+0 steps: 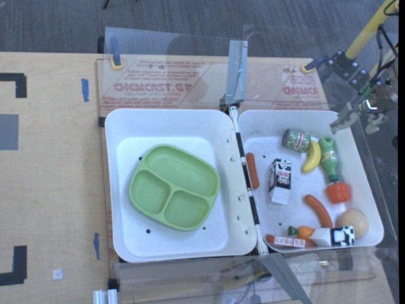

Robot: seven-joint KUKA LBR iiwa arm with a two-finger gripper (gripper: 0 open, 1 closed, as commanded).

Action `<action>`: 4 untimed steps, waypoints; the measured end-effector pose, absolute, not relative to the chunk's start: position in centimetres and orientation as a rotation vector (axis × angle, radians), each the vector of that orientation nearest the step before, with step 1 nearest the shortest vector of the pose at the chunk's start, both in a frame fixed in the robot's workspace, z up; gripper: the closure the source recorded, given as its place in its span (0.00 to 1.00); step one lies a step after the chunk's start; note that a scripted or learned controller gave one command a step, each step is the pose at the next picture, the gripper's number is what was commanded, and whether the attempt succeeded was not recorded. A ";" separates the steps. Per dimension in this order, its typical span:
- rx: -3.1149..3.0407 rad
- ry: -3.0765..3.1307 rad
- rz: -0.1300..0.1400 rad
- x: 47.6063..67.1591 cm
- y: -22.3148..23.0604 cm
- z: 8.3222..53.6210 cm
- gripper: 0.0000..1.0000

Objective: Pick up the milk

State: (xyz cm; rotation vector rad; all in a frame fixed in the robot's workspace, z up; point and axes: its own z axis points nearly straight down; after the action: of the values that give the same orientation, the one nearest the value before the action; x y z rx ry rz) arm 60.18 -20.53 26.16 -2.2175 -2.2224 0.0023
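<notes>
The milk (280,181) is a small white carton with black cow patches. It lies near the middle of the right bin (373,189), towards its left side. My gripper (352,125) hangs over the bin's far right corner, well up and to the right of the carton. Its fingers are spread open with nothing between them. The view is from above, so its height over the bin is hard to judge.
A second cow-patterned carton (336,236) lies at the right bin's front edge beside a round bun (352,221). Around the milk are a can (295,140), banana (311,157), green bottle (328,159), red pepper (338,192) and two sausages (252,171) (317,210). The left bin (120,170) holds a green divided plate (174,185).
</notes>
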 end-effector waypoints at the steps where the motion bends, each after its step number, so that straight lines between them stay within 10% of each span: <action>1: -2.184 -2.274 -0.013 57.9 -14.5 12.2 0.00; 3: -2.777 -1.526 -0.045 61.6 -9.9 10.6 0.00; 4: -2.770 -1.539 -0.082 62.5 -9.0 12.2 1.00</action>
State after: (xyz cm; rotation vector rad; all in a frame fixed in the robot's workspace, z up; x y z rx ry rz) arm 62.46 -9.03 12.25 -2.7703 -1.5386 -0.0822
